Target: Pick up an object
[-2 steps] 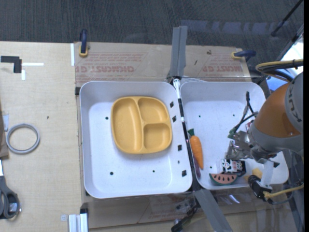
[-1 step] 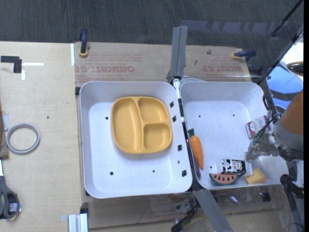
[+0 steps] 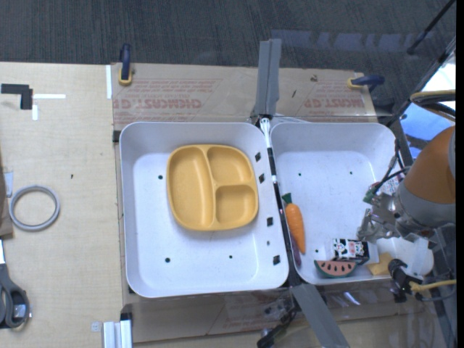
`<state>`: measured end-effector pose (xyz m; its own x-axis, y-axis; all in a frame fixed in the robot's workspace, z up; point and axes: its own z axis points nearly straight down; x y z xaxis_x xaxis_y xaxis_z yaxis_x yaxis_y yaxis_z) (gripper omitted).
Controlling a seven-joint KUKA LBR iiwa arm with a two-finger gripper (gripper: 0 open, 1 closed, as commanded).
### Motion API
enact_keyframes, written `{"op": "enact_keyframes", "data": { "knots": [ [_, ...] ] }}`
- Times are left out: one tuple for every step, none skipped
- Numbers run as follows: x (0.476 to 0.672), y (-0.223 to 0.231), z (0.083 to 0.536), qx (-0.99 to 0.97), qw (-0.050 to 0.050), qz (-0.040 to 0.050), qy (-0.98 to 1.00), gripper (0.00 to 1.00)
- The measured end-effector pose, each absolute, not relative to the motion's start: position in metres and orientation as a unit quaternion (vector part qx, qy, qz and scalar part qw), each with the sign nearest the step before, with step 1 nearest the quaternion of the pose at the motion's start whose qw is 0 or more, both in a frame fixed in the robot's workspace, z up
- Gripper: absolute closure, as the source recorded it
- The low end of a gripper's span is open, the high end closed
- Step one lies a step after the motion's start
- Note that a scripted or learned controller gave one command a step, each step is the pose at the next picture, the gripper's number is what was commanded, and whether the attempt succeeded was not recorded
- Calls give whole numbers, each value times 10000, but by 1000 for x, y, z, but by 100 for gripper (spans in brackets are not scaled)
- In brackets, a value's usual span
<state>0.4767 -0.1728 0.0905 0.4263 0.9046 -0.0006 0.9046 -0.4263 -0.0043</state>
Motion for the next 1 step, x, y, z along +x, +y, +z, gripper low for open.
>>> {"op": "enact_keyframes", "data": {
  "knots": [
    [512,-174,90,-9249,10,26,-3801,100]
  ]
}}
